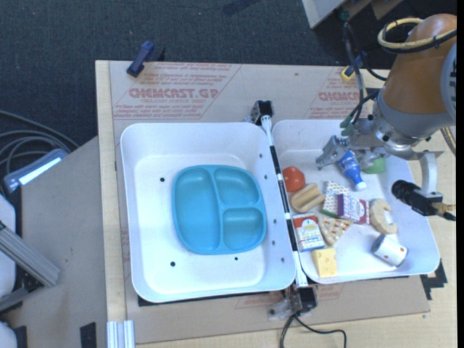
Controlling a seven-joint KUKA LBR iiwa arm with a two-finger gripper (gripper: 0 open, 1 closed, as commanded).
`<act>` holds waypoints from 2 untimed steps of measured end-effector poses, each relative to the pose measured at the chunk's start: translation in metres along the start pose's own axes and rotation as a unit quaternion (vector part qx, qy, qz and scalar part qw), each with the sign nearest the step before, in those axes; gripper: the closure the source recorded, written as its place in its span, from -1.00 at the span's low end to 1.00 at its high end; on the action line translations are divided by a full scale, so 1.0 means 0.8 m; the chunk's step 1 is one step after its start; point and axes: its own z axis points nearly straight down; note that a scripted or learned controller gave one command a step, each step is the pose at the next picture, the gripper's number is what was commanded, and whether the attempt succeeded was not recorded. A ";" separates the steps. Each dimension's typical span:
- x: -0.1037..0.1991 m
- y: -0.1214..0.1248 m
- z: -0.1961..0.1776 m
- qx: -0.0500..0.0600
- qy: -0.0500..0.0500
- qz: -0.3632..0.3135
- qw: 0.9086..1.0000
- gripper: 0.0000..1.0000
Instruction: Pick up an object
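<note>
In the camera view, the claw [346, 151] hung low over the right bin [428, 246], grasping a small blue-and-white bottle [351, 169] between its fingers near the bin's far side. The bottle's long axis slanted, cap toward the near right. The grip seemed made; next came a straight lift clear of the toy food [341, 212].

One fixed camera looks down on me from above the bench [217, 85], tilted at a slant so the far edge sits toward the top of the view. It stands far enough off to take in both white bins, the left bin [145, 194] and the right bin [420, 245], while my arm [420, 71] enters from the right.
</note>
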 end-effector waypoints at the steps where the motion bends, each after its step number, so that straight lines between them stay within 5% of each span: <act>1: -0.058 0.048 0.146 0.003 0.000 0.001 1.000 -1.00; 2: -0.028 0.095 0.168 0.005 0.001 0.001 1.000 -1.00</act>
